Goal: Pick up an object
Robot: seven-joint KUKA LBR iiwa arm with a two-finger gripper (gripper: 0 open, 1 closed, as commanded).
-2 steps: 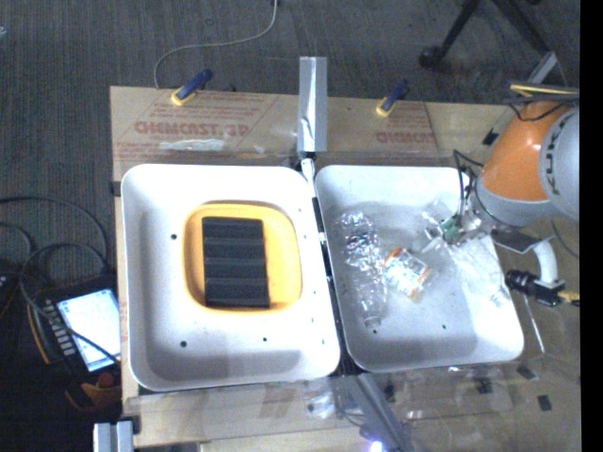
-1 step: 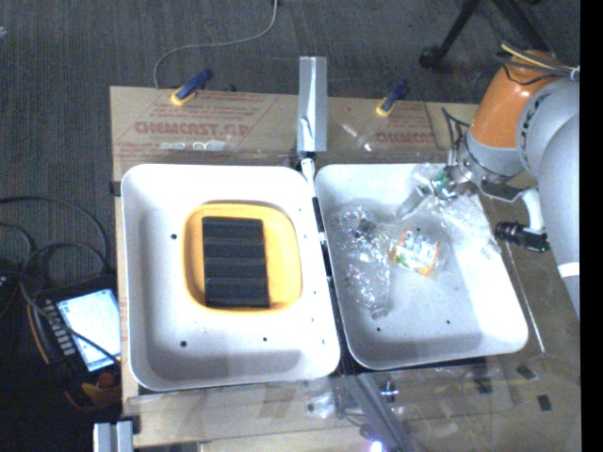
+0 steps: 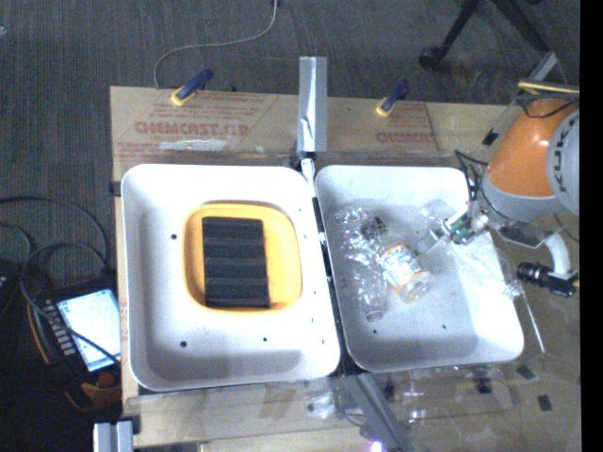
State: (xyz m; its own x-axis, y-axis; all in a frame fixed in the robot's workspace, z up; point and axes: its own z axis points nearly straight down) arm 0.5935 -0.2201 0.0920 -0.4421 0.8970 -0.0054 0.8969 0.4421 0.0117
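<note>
In the right bin (image 3: 490, 332) a clear plastic bottle with an orange label (image 3: 403, 269) lies on its side near the middle. Crumpled clear plastic (image 3: 356, 238) is spread to its left and towards the back. My gripper (image 3: 459, 227) hangs over the bin's back right part, just right of and behind the bottle, with the arm's orange band (image 3: 528, 163) above it. Clear plastic glints around the gripper tip, and I see nothing plainly held in it.
The left bin (image 3: 151, 337) holds a yellow tray (image 3: 195, 262) with a black ribbed block (image 3: 236, 262) in it. A metal post (image 3: 311, 111) stands behind the divide between the bins. Two blue-and-yellow clamps (image 3: 191, 86) grip the board's back edge.
</note>
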